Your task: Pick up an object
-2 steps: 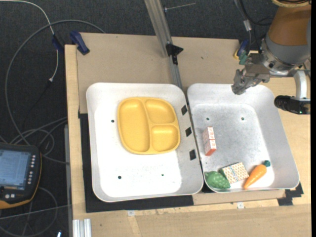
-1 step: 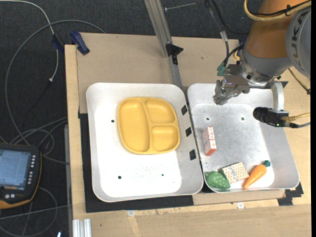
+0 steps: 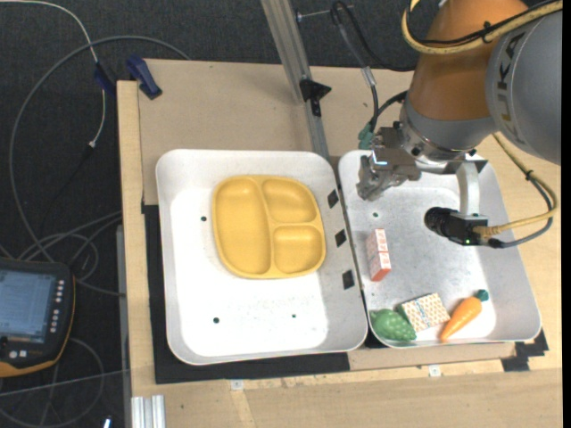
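My gripper (image 3: 373,185) hangs over the far left part of the right bin (image 3: 508,239), with nothing visible between its fingers. A small red and white box (image 3: 379,253) lies on the bin floor a little nearer than the gripper. Along the bin's near edge sit a green toy vegetable (image 3: 393,325), a patterned cream block (image 3: 423,312) and an orange carrot (image 3: 460,317).
A yellow divided tray (image 3: 267,225) rests in the left bin (image 3: 183,266). A metal post (image 3: 287,34) rises behind the bins. A black sensor with a cable (image 3: 457,225) hangs off the wrist over the right bin. A tablet (image 3: 31,315) lies at the far left.
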`<action>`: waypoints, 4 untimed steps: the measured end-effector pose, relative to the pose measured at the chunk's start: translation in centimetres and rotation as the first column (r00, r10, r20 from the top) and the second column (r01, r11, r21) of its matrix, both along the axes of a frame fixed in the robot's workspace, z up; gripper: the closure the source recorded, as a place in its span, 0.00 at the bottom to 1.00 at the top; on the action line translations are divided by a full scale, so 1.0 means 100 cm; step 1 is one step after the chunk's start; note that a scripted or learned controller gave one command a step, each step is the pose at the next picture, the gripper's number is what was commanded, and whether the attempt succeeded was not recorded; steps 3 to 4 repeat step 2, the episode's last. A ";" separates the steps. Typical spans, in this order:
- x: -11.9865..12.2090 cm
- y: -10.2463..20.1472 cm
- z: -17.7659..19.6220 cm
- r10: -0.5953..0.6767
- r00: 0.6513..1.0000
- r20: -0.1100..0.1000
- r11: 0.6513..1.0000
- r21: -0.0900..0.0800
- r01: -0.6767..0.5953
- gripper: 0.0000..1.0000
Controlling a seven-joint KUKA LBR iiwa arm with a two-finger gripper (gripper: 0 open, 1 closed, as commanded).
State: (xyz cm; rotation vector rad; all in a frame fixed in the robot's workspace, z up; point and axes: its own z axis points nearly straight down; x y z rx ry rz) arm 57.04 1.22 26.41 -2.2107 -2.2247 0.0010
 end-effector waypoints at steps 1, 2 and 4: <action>-0.024 0.037 -0.014 -0.002 1.000 -0.001 1.000 -0.001 0.002 1.00; -0.059 0.083 -0.015 -0.002 1.000 -0.001 1.000 -0.001 0.002 1.00; -0.059 0.083 -0.015 -0.002 1.000 -0.001 1.000 -0.001 0.002 1.00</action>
